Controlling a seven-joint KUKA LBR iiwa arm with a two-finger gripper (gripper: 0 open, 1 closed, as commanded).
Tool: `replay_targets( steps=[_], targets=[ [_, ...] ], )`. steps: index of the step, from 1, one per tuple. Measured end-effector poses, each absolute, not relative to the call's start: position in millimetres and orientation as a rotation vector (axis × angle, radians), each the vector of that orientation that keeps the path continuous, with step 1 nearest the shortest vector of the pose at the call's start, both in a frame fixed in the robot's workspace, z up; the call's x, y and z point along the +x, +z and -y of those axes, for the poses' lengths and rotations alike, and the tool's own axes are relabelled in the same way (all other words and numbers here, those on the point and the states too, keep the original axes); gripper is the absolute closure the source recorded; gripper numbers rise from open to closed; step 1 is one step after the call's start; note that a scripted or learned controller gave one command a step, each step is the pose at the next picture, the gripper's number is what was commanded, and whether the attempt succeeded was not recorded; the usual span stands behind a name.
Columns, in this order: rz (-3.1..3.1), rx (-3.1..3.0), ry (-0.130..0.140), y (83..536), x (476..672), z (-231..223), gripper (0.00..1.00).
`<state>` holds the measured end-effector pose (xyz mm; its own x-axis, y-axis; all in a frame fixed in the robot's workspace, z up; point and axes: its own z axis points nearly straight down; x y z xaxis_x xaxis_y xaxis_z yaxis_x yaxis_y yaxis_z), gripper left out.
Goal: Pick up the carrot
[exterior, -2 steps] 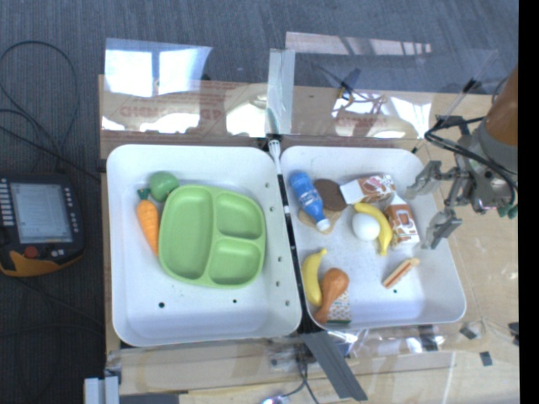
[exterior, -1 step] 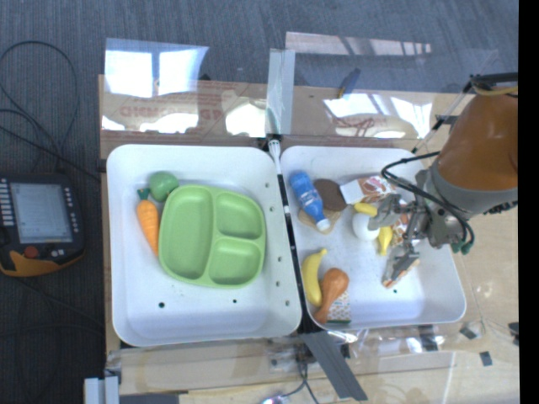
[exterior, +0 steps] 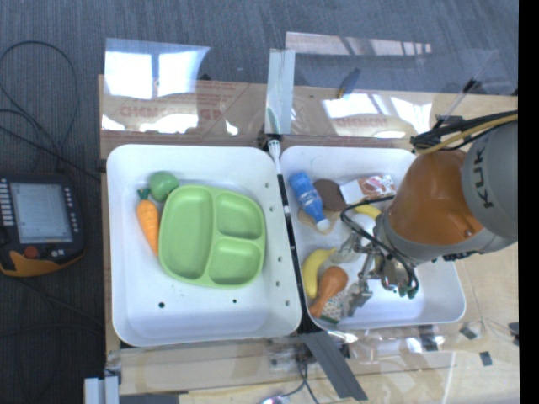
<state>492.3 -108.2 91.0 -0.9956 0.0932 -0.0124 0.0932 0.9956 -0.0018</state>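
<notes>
The carrot (exterior: 148, 222) is orange with a green leafy top (exterior: 162, 183). It lies in the left bin (exterior: 126, 310), against the left edge of a green divided plate (exterior: 212, 235). My gripper (exterior: 379, 278) is over the right bin (exterior: 438, 305), low above its floor and far to the right of the carrot. It is open, with nothing between its fingers. An orange-brown food piece (exterior: 329, 287) lies just to its left.
The right bin also holds a blue bottle (exterior: 306, 198), a yellow banana (exterior: 312, 268), a brown item (exterior: 331, 194) and a small packet (exterior: 376, 185). The divider wall (exterior: 286, 242) between the bins lies between gripper and carrot. A teach pendant (exterior: 38, 224) sits off the bench at left.
</notes>
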Motion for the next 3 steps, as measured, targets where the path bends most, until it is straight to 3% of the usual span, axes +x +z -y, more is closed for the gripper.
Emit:
replay_targets(
  steps=[1, 2, 3],
  targets=[
    [-3.117, 0.143, -0.010, 102, 495.4, 108, 1.00],
    [-3.128, 0.154, -0.005, 221, 486.4, 146, 1.00],
    [-3.137, 0.152, -0.001, 217, 484.9, 145, 0.00]
  ],
)
